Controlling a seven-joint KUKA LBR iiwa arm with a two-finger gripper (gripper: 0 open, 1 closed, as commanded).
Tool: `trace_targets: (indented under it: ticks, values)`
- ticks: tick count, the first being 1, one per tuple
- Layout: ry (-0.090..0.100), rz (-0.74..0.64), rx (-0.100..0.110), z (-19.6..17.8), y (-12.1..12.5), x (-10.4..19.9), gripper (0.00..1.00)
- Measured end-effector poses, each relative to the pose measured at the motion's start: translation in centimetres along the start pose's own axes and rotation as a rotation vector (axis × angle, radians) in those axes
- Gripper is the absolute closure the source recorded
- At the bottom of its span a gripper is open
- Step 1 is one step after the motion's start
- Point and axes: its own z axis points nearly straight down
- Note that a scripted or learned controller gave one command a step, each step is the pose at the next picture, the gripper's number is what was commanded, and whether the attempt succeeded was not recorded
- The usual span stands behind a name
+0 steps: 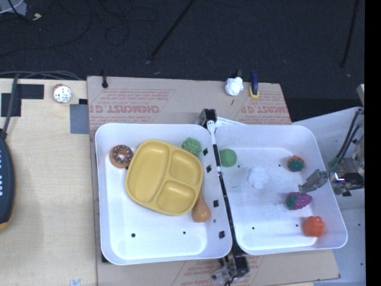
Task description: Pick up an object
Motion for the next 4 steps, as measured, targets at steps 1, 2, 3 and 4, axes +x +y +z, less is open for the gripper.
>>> trace_targets:
  ticks: [1, 2, 3, 4]
  values:
    - [0.001, 0.001, 0.001, -1.0, 0.0, -0.1, 1.00]
    - [0.004, -0.007, 0.004, 0.8, 0.0, 9.1, 1.00]
    - [0.001, -0.010, -0.008, -1.1, 11.3, 16.9, 1.00]
    - [0.004, -0.008, -0.009, -12.6, 5.6, 23.8, 1.00]
